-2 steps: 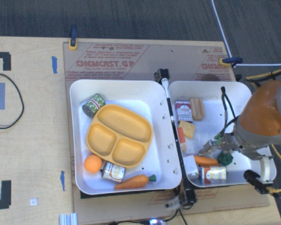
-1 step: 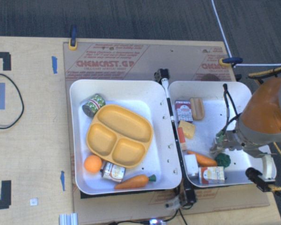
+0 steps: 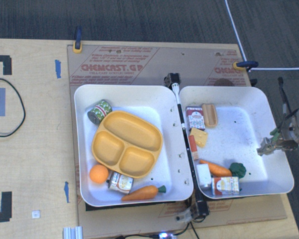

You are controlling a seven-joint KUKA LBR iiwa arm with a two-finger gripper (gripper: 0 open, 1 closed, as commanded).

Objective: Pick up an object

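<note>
Whether the gripper (image 3: pixel 269 147) at the right bin's (image 3: pixel 269 108) right rim was open or closed could not be told, bare white floor lay between it and the broccoli (image 3: pixel 237 170), carrot (image 3: pixel 215 169) and carton (image 3: pixel 225 185) near that bin's front wall.

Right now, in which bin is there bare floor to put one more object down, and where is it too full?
The right bin has most room: its bare middle and far side, between the items along its left wall and the gripper at its right rim. The left bin is crowded: the yellow tray fills its middle, leaving a strip along its far wall beyond the can.
</note>
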